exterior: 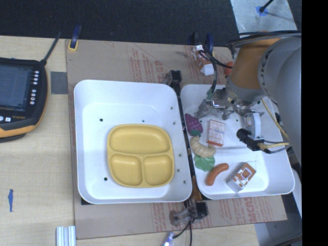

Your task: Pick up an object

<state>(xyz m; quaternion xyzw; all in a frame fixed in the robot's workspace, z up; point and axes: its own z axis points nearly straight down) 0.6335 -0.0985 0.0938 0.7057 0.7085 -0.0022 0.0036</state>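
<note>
My gripper [216, 108] hangs over the far part of the right bin [277, 186], open, with nothing between its fingers. Just in front of it lies a red and white packet [216, 132]. A purple toy [193, 123] lies to its left by the bin wall. Further forward are a pale yellow banana-like piece [202, 148], a green piece [204, 162], an orange sausage [217, 173] and a small orange and grey box [241, 177].
The left bin [89, 106] holds a yellow divided tray [140, 154]. A black and orange handheld pendant [19, 96] lies at the bench's left. A black cable [251, 140] hangs from the wrist over the right bin.
</note>
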